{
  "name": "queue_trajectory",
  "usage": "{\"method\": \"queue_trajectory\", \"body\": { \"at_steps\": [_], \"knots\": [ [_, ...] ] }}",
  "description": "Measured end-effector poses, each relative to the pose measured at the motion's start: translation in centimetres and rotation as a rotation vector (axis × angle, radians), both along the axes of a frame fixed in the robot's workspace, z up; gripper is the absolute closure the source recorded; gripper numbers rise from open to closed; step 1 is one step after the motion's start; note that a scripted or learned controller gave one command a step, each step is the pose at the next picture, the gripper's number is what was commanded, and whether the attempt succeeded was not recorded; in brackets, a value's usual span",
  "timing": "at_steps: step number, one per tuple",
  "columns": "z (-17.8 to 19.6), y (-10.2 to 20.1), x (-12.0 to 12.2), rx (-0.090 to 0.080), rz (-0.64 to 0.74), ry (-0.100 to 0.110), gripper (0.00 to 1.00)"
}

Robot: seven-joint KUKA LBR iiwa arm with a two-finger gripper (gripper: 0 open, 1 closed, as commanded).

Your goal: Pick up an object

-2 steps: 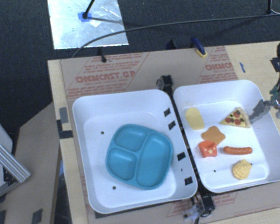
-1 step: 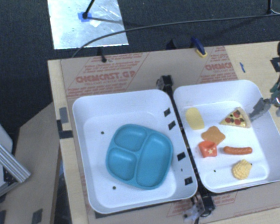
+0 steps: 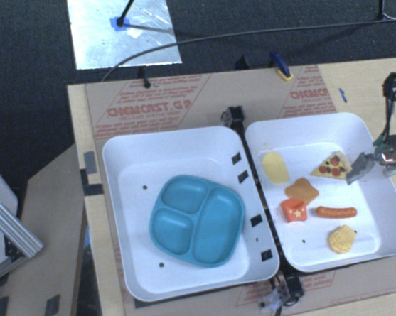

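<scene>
From the fixed camera above the bench, my pincer hangs over the right shallow white bin, just off the pizza slice's right corner. I cannot tell how it is set; the grey tip is too blurred to read.

Taking the small triangular toy pizza slice as landmark: it lies near the bin's upper right, its long axis running left to right, point toward me. It is the nearest thing to my tip, immediately to the left. Left of it sits a pale yellow rounded piece; below-left, a brown toast-like piece and a red cube with a star; below, a red sausage; further below, a yellow ridged piece. A blue divided plastic plate rests in the left white bin, well left.

I judge a short shift left suffices.
</scene>
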State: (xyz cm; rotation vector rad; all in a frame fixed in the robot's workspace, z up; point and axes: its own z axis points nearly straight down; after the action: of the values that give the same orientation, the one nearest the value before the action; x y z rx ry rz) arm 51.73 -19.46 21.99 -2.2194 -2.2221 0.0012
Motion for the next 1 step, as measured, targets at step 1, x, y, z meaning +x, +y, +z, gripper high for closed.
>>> {"method": "queue_trajectory", "body": {
  "at_steps": [1],
  "knots": [
    [-6.30,0.17,-0.11,0.001,0.000,0.003,0.00]
  ]
}}
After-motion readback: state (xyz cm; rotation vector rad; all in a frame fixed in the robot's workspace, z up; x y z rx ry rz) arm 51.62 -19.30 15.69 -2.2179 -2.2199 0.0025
